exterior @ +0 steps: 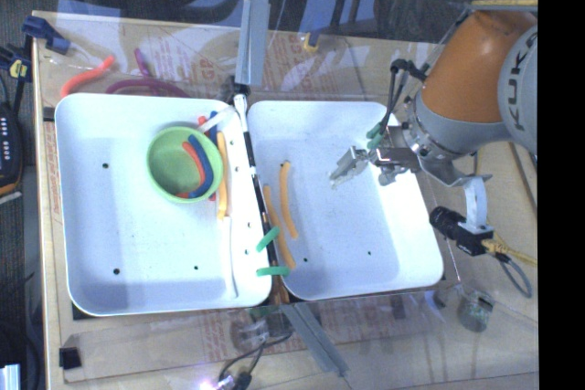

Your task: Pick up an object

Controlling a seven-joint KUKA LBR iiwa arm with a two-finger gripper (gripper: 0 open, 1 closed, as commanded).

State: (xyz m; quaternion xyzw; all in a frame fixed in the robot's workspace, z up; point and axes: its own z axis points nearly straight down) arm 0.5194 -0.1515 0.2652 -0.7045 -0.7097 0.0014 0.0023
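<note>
My gripper [364, 171] hangs over the upper right part of the right bin [402, 260], its fingers [345, 167] spread open with nothing between them. Left of it in that bin lies a long orange stick [286, 196], a hand's width from the fingertips. A second orange stick [271, 216] lies along the bin's left wall. Two small green pieces [266, 239] [271, 270] rest near the bin's lower left corner.
The left bin [110, 242] holds a green bowl [174, 169] with a red piece [195, 162] and a blue piece [187, 144] in it. An orange stick [221, 183] lies beside the bowl. Red cord [146, 89] lies on the bench behind the left bin.
</note>
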